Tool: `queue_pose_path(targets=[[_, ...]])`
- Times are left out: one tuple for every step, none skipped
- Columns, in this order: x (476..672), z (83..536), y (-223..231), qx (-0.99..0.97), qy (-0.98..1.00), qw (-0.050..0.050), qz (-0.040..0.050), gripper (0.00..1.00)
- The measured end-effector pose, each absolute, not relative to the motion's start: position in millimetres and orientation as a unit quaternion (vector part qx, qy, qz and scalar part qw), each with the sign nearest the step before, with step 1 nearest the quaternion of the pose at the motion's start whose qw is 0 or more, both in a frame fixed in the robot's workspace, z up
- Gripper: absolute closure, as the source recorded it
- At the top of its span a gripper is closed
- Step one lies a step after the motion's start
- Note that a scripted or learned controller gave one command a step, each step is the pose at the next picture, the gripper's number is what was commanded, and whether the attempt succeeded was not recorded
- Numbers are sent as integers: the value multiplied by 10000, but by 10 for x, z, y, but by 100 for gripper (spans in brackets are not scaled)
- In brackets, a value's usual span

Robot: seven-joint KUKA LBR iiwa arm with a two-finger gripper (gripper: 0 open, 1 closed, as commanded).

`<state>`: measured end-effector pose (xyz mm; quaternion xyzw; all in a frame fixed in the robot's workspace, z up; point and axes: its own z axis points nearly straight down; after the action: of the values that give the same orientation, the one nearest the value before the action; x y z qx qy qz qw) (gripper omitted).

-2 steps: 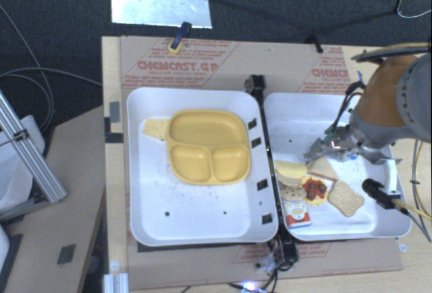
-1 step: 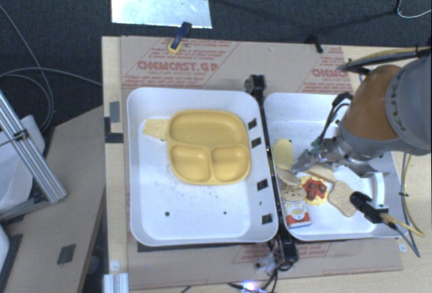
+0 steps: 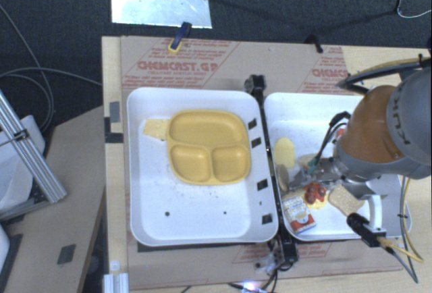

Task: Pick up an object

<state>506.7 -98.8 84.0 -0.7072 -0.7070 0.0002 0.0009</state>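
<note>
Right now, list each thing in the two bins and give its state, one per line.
Yellow divided tray: upright in the left bin, compartments bare.
Pale yellow flat piece: lying flat, partly under the tray's left edge.
Pale yellow object: lying in the right bin near the divider.
Small printed packet: lying flat at the right bin's front.
End effector: low over the right bin's clutter.

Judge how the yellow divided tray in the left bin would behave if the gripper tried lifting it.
The yellow divided tray looks like moulded plastic, so probably stiff and light. It lies flat in the left bin, so it may slide rather than tip. Its low rim likely offers little purchase.
</note>
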Motion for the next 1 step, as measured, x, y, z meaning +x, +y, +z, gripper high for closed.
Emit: queue_pose_path(targets=[[5093,945,-996,-7070,-7072,-12,-11,100]])
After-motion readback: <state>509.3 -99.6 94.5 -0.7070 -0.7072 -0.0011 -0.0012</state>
